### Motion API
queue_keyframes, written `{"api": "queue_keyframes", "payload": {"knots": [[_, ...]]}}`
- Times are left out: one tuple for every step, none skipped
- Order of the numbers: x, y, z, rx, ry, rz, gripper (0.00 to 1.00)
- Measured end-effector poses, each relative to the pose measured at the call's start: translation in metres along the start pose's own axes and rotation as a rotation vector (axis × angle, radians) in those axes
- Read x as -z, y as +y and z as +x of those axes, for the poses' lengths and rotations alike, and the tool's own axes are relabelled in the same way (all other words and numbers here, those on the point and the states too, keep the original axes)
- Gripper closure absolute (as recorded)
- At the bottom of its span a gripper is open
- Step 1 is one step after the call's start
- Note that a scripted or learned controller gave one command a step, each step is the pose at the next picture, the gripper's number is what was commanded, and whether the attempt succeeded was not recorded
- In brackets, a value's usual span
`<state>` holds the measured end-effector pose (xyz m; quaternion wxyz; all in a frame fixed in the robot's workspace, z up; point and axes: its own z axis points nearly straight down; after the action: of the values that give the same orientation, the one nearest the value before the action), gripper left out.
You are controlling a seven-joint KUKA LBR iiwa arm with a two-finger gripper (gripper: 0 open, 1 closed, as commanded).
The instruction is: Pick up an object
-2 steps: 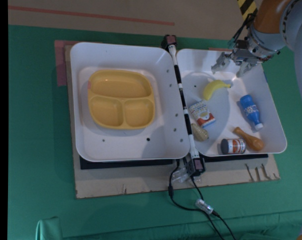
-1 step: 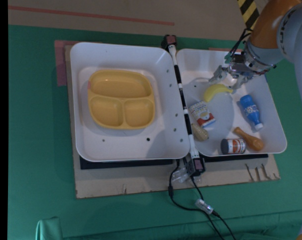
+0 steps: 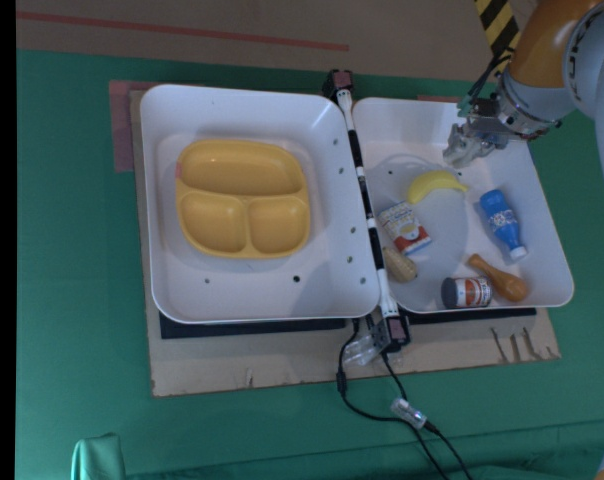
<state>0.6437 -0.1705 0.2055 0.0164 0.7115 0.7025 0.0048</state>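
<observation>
Here, one banana [image 3: 435, 184] lies in the right bin [image 3: 550, 258], long axis running nine to three o'clock; the gripper [image 3: 464, 148] hovers at its one o'clock, grip impossible to tell; around: one blue bottle [image 3: 503, 224], one can [image 3: 467, 292], one carton [image 3: 403, 229]

Yellow banana [image 3: 434, 184] lies flat in the right bin [image 3: 542, 223].

Dim, cool-toned overhead view, soft even light, faint shadows beneath bin rims, slight overall softness, mild glare on white bins [image 3: 244, 303]
</observation>
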Motion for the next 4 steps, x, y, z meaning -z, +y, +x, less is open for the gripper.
{"api": "queue_keyframes", "payload": {"knots": [[0.000, 0.000, 0.000, 0.000, 0.000, 0.000, 0.00], [0.000, 0.000, 0.000, 0.000, 0.000, 0.001, 0.00], [-0.017, -0.024, 0.001, 0.008, 0.007, 0.014, 0.00], [0.001, -0.021, -0.004, 0.001, -0.001, -0.003, 1.00]]}}
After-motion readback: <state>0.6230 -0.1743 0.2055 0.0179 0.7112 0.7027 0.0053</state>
